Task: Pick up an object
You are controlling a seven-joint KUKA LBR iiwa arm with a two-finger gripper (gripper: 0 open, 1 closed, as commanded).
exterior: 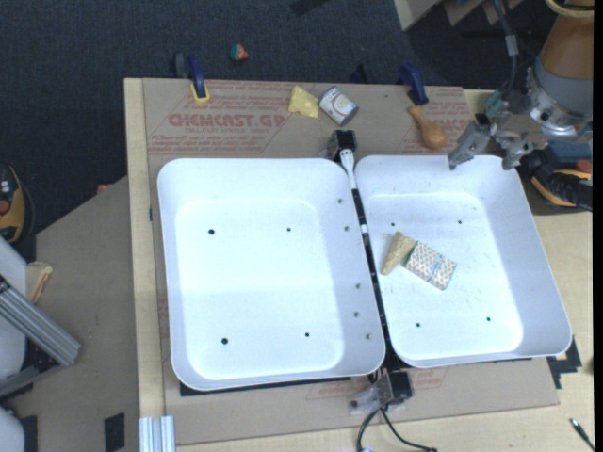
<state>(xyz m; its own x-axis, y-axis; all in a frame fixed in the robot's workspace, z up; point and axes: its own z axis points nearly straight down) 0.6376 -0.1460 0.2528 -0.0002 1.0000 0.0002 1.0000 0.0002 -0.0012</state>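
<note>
In the right bin (528, 252), near its left side, lie a tan wedge-shaped piece (398, 251) and a small patterned box (431, 267), touching each other. My gripper (488, 156) hangs over the far rim of the right bin, well above and to the right of both objects. Its fingers (464, 153) are spread apart with nothing between them.
The left bin (179, 205) sits beside the right one. On the cardboard behind the bins lie a yellow piece (303, 103), a small box (338, 105) and a tan pear-shaped object (428, 127). Blue clamps (197, 75) grip the board's far edge.
</note>
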